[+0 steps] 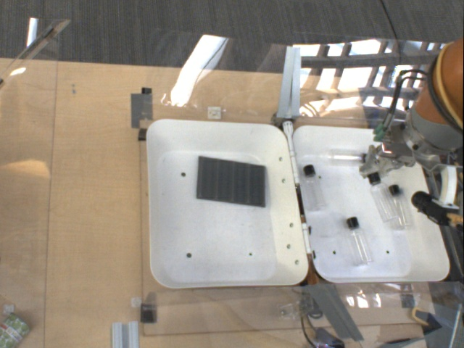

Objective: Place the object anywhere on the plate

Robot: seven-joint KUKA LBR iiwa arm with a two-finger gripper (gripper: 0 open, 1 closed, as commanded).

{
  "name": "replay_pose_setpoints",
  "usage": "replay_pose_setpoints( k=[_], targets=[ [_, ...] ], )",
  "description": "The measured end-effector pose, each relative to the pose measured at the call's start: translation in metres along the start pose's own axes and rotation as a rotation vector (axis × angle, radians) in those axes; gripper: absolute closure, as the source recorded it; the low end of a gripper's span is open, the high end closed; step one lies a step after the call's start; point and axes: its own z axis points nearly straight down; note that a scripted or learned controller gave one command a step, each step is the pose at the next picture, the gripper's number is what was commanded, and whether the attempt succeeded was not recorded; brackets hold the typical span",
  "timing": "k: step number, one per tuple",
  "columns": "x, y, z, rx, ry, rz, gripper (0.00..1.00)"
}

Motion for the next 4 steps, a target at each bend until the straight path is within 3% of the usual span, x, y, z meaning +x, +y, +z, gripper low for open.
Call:
replay_pose_setpoints(
  k=[1,2,3,4],
  targets=[
    [0.080,-0.032,0.029,0.002,0.001,0.034,1.00],
    [0.166,-0.068,0.029,0.003,0.003,-0.101,1.00],
    [0.260,-0.083,0.092,0.005,0.003,-0.255,1.00],
    [0.299,-0.112,0.072,0.003,0.004,-0.308,1.00]
  ],
)
